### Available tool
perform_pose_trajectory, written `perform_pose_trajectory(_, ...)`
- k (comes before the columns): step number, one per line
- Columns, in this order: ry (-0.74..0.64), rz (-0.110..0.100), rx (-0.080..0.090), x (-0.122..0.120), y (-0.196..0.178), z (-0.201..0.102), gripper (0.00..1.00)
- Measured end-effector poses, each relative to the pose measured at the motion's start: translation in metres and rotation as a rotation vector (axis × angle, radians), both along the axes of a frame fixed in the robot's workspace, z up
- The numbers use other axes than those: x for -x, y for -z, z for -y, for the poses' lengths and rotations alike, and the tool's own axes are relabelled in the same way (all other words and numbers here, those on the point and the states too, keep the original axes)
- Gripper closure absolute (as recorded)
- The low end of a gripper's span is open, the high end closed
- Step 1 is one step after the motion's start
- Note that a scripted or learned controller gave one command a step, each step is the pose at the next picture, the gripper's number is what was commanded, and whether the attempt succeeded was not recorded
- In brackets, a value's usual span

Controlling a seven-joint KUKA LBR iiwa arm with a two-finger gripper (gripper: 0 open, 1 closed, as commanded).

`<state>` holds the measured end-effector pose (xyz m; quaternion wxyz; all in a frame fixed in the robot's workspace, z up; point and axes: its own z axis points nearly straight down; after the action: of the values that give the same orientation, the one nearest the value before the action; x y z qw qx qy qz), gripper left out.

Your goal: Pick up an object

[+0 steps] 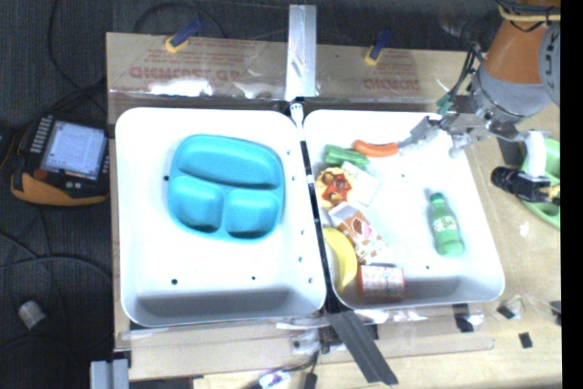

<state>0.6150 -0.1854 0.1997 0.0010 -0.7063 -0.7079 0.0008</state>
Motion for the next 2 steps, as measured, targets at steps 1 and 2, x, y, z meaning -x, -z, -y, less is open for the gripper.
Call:
perform_pose_trajectory(1, 0.0, 0.0, 0.0, 0.0, 0.0, 0.0, 0.0)
perform_pose_trajectory(2, 0.045, 0.007, -0.006, 0.026, 0.103, 0.027, 0.0)
